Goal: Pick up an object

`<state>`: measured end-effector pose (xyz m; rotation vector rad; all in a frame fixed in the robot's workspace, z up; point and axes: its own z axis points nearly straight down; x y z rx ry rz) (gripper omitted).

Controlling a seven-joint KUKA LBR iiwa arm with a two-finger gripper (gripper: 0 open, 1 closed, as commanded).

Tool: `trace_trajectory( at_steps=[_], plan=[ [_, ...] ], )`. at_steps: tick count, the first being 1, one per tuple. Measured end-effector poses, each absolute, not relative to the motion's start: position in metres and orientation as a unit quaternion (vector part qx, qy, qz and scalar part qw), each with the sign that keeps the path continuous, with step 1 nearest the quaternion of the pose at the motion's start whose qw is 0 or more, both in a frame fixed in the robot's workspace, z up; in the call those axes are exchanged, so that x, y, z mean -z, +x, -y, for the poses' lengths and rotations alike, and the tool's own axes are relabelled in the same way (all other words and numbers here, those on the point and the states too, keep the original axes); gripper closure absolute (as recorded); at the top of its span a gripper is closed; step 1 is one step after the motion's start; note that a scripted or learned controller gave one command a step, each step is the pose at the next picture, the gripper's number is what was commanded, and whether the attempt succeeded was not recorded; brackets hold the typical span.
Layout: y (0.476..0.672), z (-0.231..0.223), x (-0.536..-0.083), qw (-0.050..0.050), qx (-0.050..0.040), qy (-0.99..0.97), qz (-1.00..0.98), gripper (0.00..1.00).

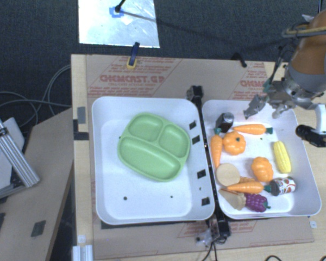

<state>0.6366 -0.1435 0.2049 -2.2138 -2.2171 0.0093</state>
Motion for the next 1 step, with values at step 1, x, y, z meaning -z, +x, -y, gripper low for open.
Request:
trace_trajectory(
  at_steps=[1],
  plan=[
    [0.6394,0.1432,-0.2122,-0.001,0.0006,-0.706,0.708,0.00]
  ],
)
